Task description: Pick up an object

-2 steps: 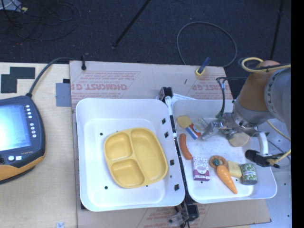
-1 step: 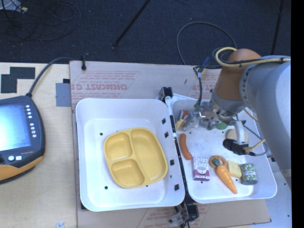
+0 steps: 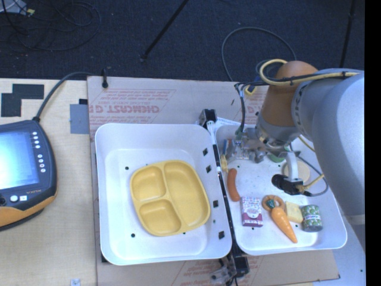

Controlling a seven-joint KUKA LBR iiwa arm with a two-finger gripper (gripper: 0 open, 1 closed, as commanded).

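An orange-brown sausage (image 3: 233, 185) lies lengthwise in the right white bin (image 3: 262, 180), just beside the bin's left wall and close below the gripper (image 3: 247, 151). The gripper is positioned low over the far left part of this bin. Whether it is open or closed cannot be determined from this view.

The remaining items are grouped along the near edge of the right bin:
- a small pink-and-white carton (image 3: 252, 212), near the sausage's lower end;
- a brown ring-shaped item (image 3: 272, 202), possibly a pretzel, at the thick end of an orange carrot (image 3: 283, 223);
- a yellow block (image 3: 293, 211), just beside the carrot;
- a green-labelled can (image 3: 311, 217), nearest the right wall.

Bare floor is left between this group and the gripper.

A yellow three-compartment plastic tray (image 3: 169, 196) is seated near the centre of the left white bin (image 3: 113, 159), with bare floor on all sides. Both bins rest on a brown cardboard sheet (image 3: 137, 103). A grey-and-orange control pendant (image 3: 21, 171) lies well apart, at the left.
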